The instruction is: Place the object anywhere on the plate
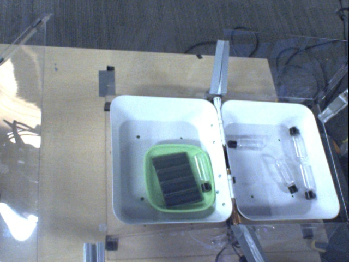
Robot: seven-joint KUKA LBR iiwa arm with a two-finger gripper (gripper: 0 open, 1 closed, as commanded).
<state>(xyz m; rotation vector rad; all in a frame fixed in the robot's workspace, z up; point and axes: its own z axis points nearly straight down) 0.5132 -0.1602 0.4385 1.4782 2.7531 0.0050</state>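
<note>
A green plate (pixel 155 195) sits in the left bin (pixel 125 146), toward its front right. On the plate lies a dark ribbed rectangular block (pixel 175 179). Beside the block, along the plate's right side, lies a clear tube with a black cap (pixel 202 173). The right bin (pixel 256 201) holds several more clear tubes with black caps: one (pixel 248 143) near its left wall, one (pixel 298 143) at the back right, and two (pixel 294 176) near the front right.
The two white bins stand side by side on a wooden bench. A grey metal bar (pixel 220 67) stands behind the seam between them. Cables lie at the back right of the bench.
</note>
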